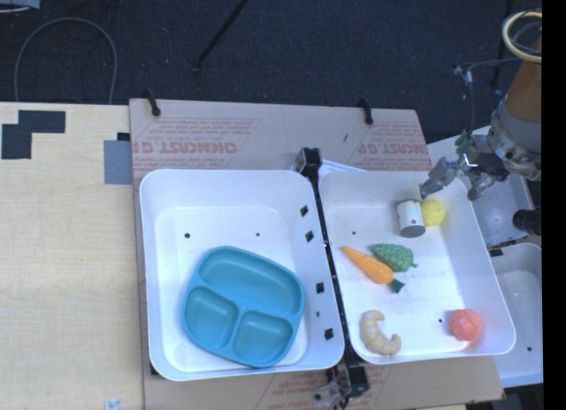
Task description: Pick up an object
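Note:
The right bin (478, 262) holds several small items: a grey cylinder (409, 218) lying next to a yellow ball (433, 212), an orange carrot (370, 265), a green leafy piece (393, 254), a pale croissant-shaped piece (379, 333) and a red ball (465, 324). My gripper (457, 178) hangs above the far right corner of that bin, above and to the right of the yellow ball. Its two fingers are spread apart with nothing between them.
The left bin (168, 223) holds a blue divided tray (244, 305). A black divider (320, 258) runs between the bins. Cardboard (265, 139) lies under both bins. The arm's grey body with its orange band (523, 90) stands at the right.

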